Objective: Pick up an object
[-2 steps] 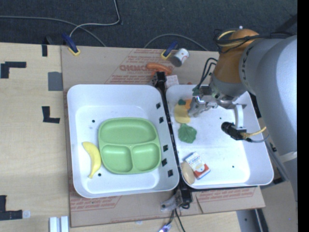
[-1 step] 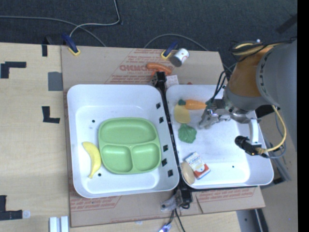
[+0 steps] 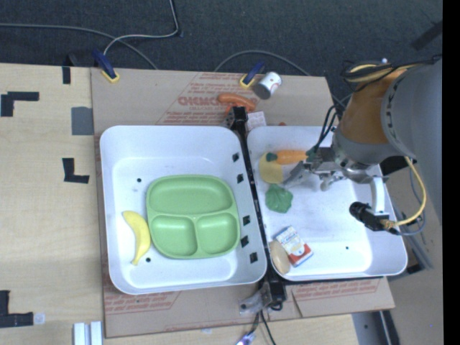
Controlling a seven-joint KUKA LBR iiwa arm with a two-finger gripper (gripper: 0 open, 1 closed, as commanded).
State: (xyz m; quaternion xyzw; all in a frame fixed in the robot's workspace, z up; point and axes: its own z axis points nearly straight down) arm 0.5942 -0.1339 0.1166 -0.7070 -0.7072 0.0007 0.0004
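Low over the right bin, the gripper reaches left, grip state unclear.

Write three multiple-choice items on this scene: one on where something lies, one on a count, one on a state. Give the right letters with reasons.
1. Where does the banana lie?
A. In the left bin, left of the green divided plate
B. In the right bin, beside the carton
C. On the cardboard behind the bins

2. How many compartments has the green divided plate?
A. Two
B. Three
C. Five

3. How does the small red and white carton stand?
A. Upright in the middle of the left bin
B. Stacked on the plate
C. Lying flat near the front edge of the right bin

Answers:
1 A: the yellow fruit rests on the left bin floor, just off the plate's left rim.
2 B: one wide section at the back, two smaller ones in front.
3 C: it lies flat on the right bin floor, in front of the green leafy piece.
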